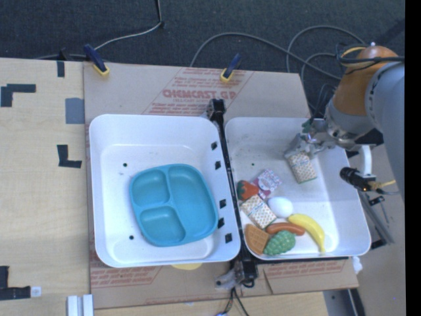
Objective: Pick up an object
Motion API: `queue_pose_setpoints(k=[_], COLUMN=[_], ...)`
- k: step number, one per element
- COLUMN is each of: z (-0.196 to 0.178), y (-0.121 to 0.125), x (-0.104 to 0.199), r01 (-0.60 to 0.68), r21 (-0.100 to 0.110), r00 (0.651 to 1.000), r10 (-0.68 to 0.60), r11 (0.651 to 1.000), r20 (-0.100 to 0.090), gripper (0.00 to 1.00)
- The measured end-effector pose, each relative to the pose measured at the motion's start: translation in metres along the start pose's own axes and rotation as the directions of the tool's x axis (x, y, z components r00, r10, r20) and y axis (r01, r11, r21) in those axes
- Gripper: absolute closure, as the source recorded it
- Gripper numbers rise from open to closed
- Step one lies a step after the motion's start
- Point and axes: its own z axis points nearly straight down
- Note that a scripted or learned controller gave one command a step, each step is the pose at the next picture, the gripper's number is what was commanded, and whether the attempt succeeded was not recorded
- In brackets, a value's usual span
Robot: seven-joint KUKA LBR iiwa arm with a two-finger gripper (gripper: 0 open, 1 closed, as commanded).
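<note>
camera view, item one: small speckled packet (302, 166), right bin (342, 239), upper part, well apart from the toy food heap at the near edge. gripper (309, 141) sits just above it, touching its top; whether it is clamped i cannot tell. i judge the packet light, soft, crinkly (likely slippery film). i would pinch across its narrow width, mid-body.

The arm (368, 91) enters from the right of the camera view, its grey body bent downward, with the orange band (365, 54) at the upper right. The gripper (309, 143) points down and left at the arm's end. Its fingers close on a small patterned packet (302, 166), which hangs tilted below them.
</note>
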Motion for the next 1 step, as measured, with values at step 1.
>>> queue_pose_setpoints(k=[1], z=[-0.0884], y=[-0.0321], x=[0.1374], r01=[0.001], r21=[0.006], r00=[1.000], r10=[-0.001], r11=[1.000], r20=[-0.005], gripper=[1.00])
